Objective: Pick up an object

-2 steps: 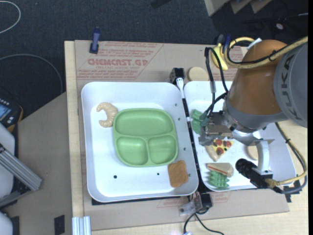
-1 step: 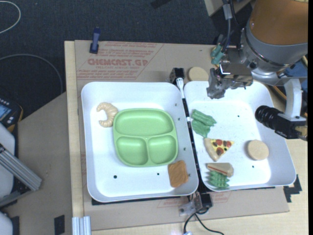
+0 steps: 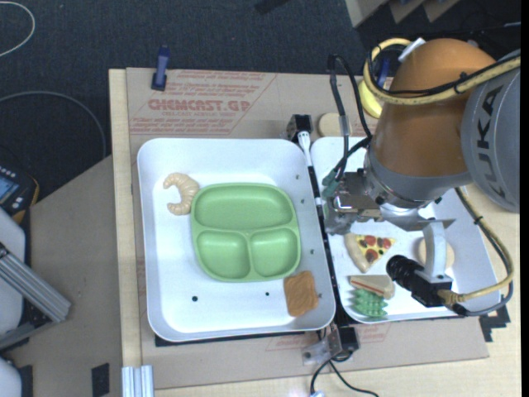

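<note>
The gripper hangs over the left part of the right bin, its state impossible to tell beneath the arm's bulk, with the pizza slice lying just below it in the view and the sandwich and green toy nearer the bin's front edge. In the left bin sit a green divided plate, a croissant beside its upper left corner, and a brown biscuit at its lower right.

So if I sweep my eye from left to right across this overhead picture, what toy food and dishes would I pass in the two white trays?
Croissant → green divided plate → brown biscuit-like piece → pizza slice → banana, partly under the arm.
</note>
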You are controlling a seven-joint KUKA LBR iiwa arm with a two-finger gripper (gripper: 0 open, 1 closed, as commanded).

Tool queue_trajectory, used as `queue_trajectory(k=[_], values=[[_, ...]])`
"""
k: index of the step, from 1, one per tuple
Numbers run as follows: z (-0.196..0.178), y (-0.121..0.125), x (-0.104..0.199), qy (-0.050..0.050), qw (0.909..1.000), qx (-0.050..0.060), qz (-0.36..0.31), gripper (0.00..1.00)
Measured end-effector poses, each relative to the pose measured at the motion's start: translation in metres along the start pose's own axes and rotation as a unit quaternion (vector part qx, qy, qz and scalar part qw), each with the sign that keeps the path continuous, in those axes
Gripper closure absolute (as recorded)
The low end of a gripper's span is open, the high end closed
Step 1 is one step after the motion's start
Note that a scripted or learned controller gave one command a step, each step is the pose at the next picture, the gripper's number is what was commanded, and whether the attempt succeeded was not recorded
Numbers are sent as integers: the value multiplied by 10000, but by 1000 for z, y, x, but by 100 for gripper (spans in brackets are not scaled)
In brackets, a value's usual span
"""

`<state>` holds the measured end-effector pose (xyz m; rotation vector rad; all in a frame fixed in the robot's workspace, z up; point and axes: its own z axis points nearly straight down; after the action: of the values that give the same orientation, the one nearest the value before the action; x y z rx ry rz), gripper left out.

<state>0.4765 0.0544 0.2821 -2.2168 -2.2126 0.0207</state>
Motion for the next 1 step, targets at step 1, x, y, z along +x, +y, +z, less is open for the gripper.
queue_trajectory(k=[1], values=[[-107,2,45,35,9999,-139,-40,100]])
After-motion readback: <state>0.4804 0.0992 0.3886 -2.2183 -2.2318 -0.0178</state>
